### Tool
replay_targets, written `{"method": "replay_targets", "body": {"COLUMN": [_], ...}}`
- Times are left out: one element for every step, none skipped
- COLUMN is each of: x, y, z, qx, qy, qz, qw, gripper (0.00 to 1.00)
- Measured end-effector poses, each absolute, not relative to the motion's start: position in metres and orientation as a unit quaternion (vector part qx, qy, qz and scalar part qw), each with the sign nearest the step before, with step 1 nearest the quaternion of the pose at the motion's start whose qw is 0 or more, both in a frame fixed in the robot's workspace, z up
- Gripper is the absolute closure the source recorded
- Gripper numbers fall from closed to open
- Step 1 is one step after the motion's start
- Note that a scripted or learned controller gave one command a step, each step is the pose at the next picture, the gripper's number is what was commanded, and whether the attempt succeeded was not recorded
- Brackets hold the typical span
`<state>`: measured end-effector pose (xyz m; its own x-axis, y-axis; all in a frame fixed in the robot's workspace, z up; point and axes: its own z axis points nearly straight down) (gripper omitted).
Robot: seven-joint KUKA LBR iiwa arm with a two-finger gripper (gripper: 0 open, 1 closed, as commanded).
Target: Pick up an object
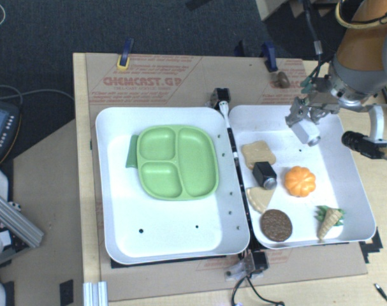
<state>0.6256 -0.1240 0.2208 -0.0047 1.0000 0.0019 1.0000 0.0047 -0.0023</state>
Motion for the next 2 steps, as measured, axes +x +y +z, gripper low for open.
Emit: {"method": "replay_targets", "body": {"x": [0.61, 0.578], "y": [-0.078, -0.032], "z": [0.231, 0.221], "qx": [-0.705, -0.706], "qy": [-0.709, -0.708], "qz": [-0.0001, 0.0008], "qw": [0.001, 0.002], "gripper": [1.0, 1.0]}}
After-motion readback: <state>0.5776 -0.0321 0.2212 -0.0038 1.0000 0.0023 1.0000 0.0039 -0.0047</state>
